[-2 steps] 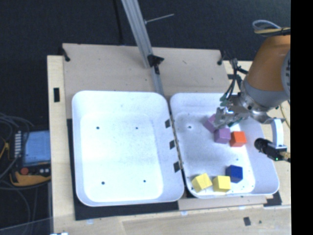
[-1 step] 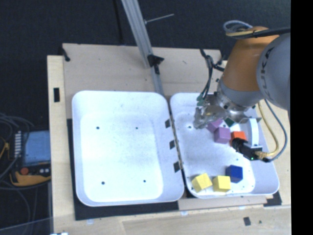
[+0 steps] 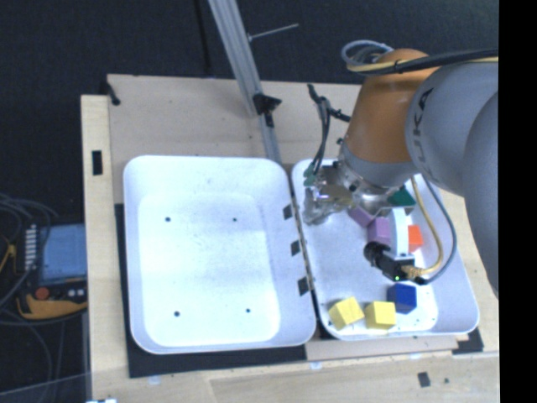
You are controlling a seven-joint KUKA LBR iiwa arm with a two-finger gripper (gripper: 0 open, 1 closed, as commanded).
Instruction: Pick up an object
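Hovering my claw (image 3: 317,201) over the upper-left part of the right bin (image 3: 340,263), close to the wall it shares with the left bin (image 3: 210,250). Can't tell whether the claw is spread or pressed together; the wrist and its orange band (image 3: 382,116) cover most of it from this angle, and nothing shows between its tips. All pick candidates are in the right bin. Two yellow blocks at the near edge: the left yellow block (image 3: 345,312) is turned at an angle, the right yellow block (image 3: 380,314) sits just beside it, squarer to the rim. A blue block (image 3: 404,297) is just up and right of that one, small, dark, cube-like. Further up, toward the bin's right side, a purple piece (image 3: 383,227) lies partly under my wrist, pale violet, shape unclear. An orange piece (image 3: 414,238) is just beside it on the right, bright orange, with white above and below it. A green piece (image 3: 405,198) pokes out at the wrist's edge, mostly hidden. The claw is well apart from the yellow and blue blocks, nearer the purple one. Both bins sit on the table (image 3: 168,116).
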